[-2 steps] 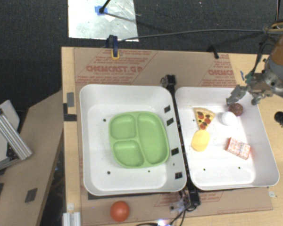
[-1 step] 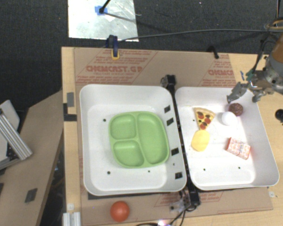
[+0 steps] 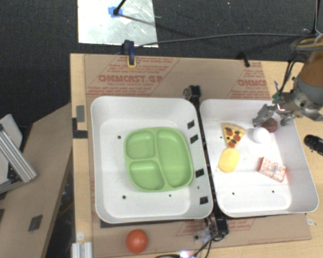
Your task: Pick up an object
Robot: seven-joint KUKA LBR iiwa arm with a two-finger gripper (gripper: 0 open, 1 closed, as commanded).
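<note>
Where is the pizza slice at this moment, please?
The pizza slice lies in the right bin, near its upper left, just above the yellow piece and left of the white egg.

Robotics lab. Surface point(image 3: 167, 71) of protective-papered board, clamped point(image 3: 130, 53). Aluminium framing point(image 3: 11, 152), loose cables point(image 3: 215, 36), twin white bins point(image 3: 105, 114).

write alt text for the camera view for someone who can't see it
A grey robot arm's gripper hovers over the right white bin, above a white egg, a pizza slice, a yellow lemon and a pink packet. The left bin holds a green divided tray.
</note>
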